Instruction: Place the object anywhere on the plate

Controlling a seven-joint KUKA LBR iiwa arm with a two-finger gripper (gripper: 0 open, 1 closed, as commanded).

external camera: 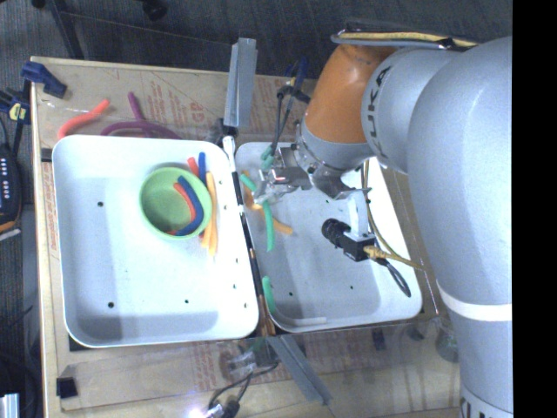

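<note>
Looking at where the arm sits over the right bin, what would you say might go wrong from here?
1. The gripper works among thin sticks lying close together near the bin's left wall, so it may catch none or several.
2. The green plate already carries sticks, some overhanging its rim; another could slide off into the left bin.

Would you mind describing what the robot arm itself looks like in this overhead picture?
The arm is bulky, with rounded, smooth light-grey casings and a broad orange band above the wrist. Dark letters from the maker's name run down the grey shell beside the band. The gripper end is small metallic hardware, with thin cables running alongside it.
</note>
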